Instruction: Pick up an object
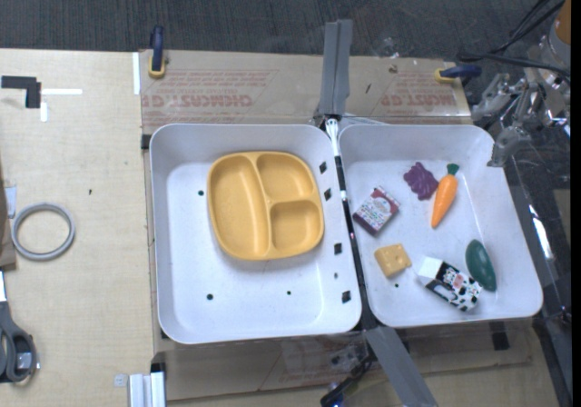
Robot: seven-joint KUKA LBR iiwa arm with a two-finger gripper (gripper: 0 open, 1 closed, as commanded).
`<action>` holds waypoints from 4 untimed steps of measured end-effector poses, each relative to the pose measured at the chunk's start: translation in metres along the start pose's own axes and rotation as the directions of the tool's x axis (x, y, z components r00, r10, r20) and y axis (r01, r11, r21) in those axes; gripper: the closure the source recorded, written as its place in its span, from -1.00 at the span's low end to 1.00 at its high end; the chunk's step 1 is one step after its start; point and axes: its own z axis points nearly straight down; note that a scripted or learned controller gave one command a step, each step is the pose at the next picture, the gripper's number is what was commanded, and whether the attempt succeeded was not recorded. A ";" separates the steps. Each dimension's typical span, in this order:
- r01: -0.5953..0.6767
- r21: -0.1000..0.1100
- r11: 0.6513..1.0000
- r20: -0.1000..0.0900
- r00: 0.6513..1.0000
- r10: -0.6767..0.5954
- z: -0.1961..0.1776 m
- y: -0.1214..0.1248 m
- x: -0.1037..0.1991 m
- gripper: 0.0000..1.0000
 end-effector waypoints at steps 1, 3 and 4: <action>-0.237 0.000 0.971 0.000 0.971 0.237 0.147 0.016 0.020 -1.00; -0.520 0.001 0.854 0.004 0.854 0.520 0.144 0.032 0.040 1.00; -0.673 0.002 0.739 -0.003 0.739 0.673 0.155 0.111 0.067 1.00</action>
